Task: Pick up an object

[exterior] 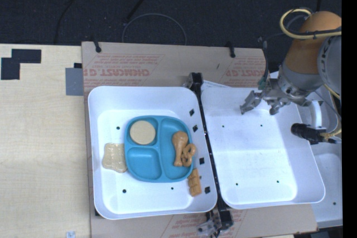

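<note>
Nearest the camera, by the front rim of the left bin point(103, 120), lies a small tan block point(194, 182), just beside a blue divided plate point(146, 167). Going left to right: a pale bread-like piece point(114, 157) touches the plate's left edge, a round tan disc point(142, 132) sits in its upper left compartment, and a knobbly brown piece point(182, 148) lies in its right compartment. These look like toy foods; I judge them light, stiff and rather smooth. I would take the block across its narrow sides, since it lies free on the bin floor. Further right is the right bin point(290, 187). My claw point(261, 102) hovers over its far edge, fingers spread, grasping nothing.
</note>
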Controlling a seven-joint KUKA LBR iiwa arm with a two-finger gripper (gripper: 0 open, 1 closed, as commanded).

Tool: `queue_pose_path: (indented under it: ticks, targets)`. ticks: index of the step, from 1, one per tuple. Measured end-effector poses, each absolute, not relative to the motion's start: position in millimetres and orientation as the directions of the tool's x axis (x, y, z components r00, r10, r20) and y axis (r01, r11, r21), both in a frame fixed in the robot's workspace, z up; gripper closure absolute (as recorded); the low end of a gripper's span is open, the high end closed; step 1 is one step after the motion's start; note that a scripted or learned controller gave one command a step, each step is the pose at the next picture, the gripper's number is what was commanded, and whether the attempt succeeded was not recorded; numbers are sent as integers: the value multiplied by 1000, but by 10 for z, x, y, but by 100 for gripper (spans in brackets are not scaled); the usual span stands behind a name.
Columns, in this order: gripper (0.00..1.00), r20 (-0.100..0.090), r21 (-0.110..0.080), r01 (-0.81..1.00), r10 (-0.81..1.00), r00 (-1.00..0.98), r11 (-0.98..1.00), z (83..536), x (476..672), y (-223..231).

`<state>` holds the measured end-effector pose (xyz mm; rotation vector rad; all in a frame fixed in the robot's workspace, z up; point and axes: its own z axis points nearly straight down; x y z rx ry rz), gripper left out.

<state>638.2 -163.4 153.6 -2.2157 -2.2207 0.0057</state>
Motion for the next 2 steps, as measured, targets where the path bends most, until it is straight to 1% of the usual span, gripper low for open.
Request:
queue_pose_path:
  ticks: [1, 2]
  targets:
    - [0, 1, -8, 1000, 1000, -1, 1, 892, 6380, -1636]
    - [100, 1, -4, 1000, 1000, -1, 1, 1036, 6396, -1639]
